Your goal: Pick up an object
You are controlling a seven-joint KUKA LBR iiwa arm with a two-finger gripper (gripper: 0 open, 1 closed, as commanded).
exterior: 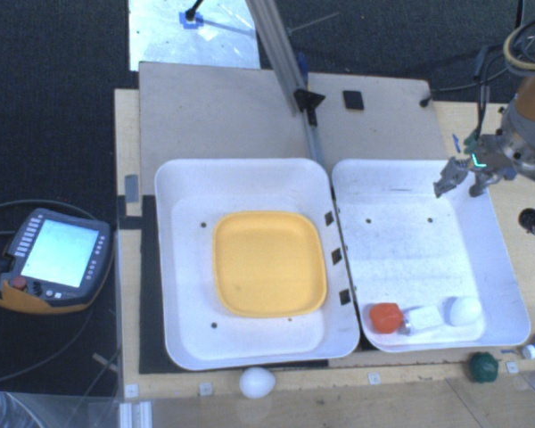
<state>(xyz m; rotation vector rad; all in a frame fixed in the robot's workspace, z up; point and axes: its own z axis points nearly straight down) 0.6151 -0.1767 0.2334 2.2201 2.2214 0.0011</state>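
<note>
A yellow square plate (270, 263) lies in the left bin (183, 328). Along the near wall of the right bin (410, 230) lie a small orange-red object (385, 318), a white cylindrical piece (423, 318) and a white ball (464, 311). My gripper (462, 179) hangs above the right bin's far right corner, its two fingers spread apart with nothing between them. It is well away from the three objects at the near wall.
A white egg-shaped object (257, 382) and a dark green ball (482, 366) lie on the bench in front of the bins. A teach pendant (52, 259) rests at the left. A metal pole (279, 38) slants over the far board.
</note>
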